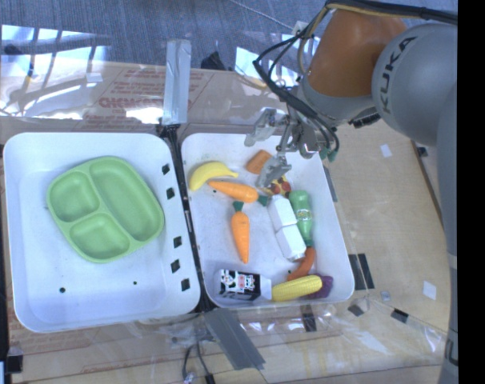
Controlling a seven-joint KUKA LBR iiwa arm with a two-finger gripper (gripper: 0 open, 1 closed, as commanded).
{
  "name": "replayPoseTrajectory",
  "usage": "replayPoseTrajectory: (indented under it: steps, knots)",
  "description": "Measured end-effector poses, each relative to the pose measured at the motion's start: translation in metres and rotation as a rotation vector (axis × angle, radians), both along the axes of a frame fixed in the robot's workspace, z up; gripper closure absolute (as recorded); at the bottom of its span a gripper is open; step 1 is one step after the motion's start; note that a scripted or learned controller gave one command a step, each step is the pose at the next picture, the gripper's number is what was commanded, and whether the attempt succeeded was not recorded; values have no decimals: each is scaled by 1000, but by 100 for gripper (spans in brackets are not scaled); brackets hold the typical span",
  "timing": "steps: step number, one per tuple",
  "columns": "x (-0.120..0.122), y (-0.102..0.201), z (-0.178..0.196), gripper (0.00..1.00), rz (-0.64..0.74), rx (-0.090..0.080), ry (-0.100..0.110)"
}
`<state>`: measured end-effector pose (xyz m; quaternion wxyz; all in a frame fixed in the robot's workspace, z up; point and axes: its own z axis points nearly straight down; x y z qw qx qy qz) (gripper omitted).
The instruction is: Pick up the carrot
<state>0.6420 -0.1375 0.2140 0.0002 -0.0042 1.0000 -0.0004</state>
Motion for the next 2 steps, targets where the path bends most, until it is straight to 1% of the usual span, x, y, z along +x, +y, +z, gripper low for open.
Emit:
replayPoseTrajectory:
  steps: [1,2]
  knots:
    - [-60,32,-123,0,-253,1,2]
    - [-58,34,-112,100,-242,1,-1]
